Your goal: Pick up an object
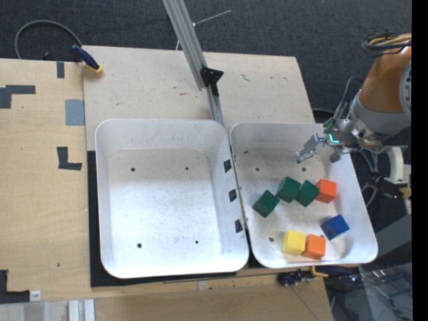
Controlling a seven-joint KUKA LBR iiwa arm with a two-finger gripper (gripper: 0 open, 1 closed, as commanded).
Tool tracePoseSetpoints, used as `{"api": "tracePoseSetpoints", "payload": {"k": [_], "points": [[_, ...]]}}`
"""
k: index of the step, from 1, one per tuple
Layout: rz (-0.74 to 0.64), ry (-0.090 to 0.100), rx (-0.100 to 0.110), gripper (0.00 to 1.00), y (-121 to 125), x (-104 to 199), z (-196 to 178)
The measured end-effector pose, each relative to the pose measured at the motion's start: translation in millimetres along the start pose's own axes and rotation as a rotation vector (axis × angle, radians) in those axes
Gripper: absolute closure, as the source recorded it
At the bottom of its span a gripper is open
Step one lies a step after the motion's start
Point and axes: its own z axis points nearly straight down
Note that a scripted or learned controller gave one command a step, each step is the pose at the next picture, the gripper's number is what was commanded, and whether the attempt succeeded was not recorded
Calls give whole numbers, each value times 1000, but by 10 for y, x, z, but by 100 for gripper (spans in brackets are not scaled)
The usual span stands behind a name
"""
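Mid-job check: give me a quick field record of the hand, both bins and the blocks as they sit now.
hand: over the right bin's far part, holding nothing that I can see
right bin: holds seven blocks
green blocks: three, clustered mid-bin
orange blocks: one beside the green cluster, one near the front wall
yellow block: touching the front orange one
blue block: near the right wall
left bin: white, beside the right bin

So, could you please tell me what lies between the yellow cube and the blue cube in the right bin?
In the camera view, an orange cube sits between the yellow cube and the blue cube, touching the yellow one, low in the right white bin.
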Motion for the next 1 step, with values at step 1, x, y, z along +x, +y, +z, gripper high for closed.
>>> {"api": "tracePoseSetpoints", "payload": {"k": [1], "points": [[-1,-1,-4,0,11,0,-25]]}}
